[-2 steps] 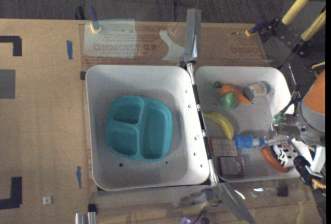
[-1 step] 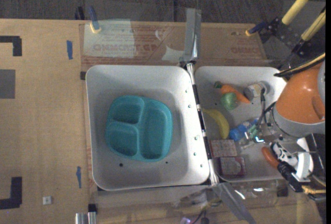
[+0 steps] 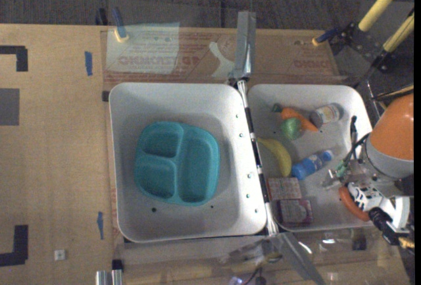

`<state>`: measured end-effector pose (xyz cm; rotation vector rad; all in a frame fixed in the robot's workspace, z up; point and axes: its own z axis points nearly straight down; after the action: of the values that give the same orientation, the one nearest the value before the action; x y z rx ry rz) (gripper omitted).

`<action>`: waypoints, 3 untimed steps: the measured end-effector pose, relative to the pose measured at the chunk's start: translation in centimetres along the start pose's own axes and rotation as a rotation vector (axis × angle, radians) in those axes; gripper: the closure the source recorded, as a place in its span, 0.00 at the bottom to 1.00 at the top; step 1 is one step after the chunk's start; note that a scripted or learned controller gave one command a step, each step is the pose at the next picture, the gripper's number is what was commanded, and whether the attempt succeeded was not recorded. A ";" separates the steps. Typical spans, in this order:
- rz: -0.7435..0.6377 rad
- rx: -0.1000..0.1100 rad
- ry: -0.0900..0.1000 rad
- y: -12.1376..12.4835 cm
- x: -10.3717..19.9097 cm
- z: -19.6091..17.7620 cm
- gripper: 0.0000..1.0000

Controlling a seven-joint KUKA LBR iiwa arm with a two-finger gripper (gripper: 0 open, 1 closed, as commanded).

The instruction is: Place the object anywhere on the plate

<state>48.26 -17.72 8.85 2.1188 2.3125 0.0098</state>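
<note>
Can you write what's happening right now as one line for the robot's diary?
plate: left bin | banana, bottle, carrot: right bin | gripper: right bin, near edge | placing: not yet done

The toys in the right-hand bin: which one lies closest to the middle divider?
The yellow plastic banana: its curved body lies right beside the divider between the two white bins, while the blue bottle and orange carrot lie farther right.

Two bins side by side on counter [image 3: 52, 165]; plate [image 3: 176, 162] alone in left bin [image 3: 125, 106]; right bin [image 3: 352, 96] holds banana [image 3: 279, 155] near divider, bottle [image 3: 310, 164] just right of it, carrot [image 3: 297, 120] and can [image 3: 326, 114] behind, two flat blocks [image 3: 291, 201] in front.
</note>
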 end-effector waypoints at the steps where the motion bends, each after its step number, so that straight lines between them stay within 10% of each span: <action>1: -0.119 0.008 0.000 1.6 12.2 -9.5 1.00; 3: -0.126 0.007 -0.001 3.2 20.4 -14.4 1.00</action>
<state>49.51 2.88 23.26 1.9707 2.4444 0.0000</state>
